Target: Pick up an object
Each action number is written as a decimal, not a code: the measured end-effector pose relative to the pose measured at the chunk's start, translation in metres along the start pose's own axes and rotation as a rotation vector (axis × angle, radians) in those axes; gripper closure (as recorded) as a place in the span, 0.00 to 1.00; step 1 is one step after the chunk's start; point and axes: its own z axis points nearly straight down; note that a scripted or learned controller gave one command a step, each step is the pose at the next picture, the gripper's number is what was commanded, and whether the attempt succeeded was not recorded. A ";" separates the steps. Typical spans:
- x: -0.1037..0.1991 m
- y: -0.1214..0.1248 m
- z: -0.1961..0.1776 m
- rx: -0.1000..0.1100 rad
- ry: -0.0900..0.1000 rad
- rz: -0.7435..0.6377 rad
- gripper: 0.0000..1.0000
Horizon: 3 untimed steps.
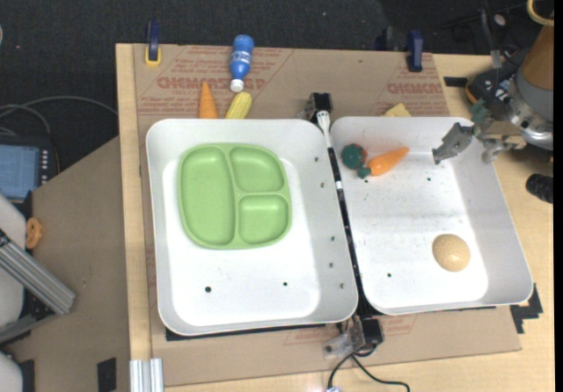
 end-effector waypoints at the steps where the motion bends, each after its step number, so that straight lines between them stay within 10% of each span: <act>1: 0.024 0.073 0.137 0.002 0.001 -0.005 0.00; 2: 0.078 0.049 0.128 0.001 -0.006 -0.002 0.00; 3: 0.077 0.051 0.117 -0.004 -0.003 0.001 1.00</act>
